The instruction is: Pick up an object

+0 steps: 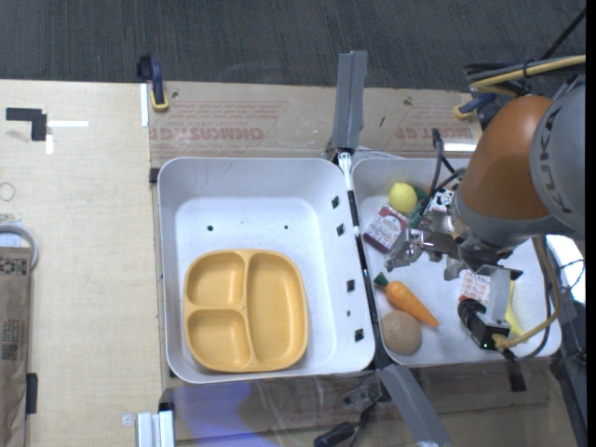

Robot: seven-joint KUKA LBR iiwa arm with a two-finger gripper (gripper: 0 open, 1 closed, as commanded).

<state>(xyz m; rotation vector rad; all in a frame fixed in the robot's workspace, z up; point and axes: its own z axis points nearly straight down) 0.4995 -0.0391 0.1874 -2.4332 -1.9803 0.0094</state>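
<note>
Camera view puts the gripper (410, 250) low in the right bin (535, 343), near its left wall, fingers apart and holding nothing. Just below them, toward the bin's front-left corner, lies the carrot (411, 303). It looks light, stiff and smooth, so mid-body, across its width, seems the best hold.

Even, bright overhead light fills the scene. The white bins (251, 180) look slightly washed out, shadows are soft and faint, the dark floor (233, 17) is grainy, and focus is mildly soft overall.
</note>
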